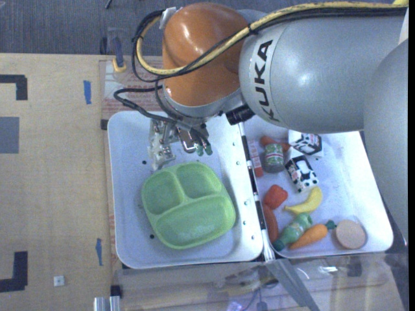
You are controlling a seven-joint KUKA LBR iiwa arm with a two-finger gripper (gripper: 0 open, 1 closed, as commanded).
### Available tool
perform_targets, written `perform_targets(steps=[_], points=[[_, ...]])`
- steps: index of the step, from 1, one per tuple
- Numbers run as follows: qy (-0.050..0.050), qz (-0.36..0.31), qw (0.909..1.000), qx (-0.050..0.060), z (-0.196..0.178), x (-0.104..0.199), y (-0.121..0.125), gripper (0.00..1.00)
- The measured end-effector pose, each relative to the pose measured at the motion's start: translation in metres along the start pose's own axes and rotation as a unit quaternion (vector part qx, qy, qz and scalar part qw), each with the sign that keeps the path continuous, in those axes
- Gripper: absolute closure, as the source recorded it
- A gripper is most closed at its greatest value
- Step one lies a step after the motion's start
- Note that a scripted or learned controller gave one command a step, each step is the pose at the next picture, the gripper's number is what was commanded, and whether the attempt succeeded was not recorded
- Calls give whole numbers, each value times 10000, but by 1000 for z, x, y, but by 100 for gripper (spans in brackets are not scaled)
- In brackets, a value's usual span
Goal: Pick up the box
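Observation:
A small black-and-white patterned box (301, 172) lies in the right bin (373, 193), near its upper middle. A second black-and-white patterned piece (306, 143) sits just behind it, partly under the arm. My gripper (178, 146) hangs over the left bin (123, 173), just above the far edge of a green divided plate (188, 204). It is well to the left of the box, across the wall between the bins. The big orange and grey wrist hides the back of both bins.
Around the box in the right bin lie a green-labelled can (273, 156), a yellow banana (306, 201), a red pepper (275, 195), a carrot (310, 234), a green bottle (291, 230) and a round tan piece (351, 234). A wooden bench top (52, 173) extends left.

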State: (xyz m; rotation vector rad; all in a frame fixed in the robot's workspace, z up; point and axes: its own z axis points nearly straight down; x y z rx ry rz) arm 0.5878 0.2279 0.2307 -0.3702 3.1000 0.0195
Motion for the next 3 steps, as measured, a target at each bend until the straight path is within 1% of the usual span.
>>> perform_targets(steps=[2,3], points=[[-94,27,9999,-42,-24,-5,1,100],[88,-1100,9939,30,14,64,12,100]])
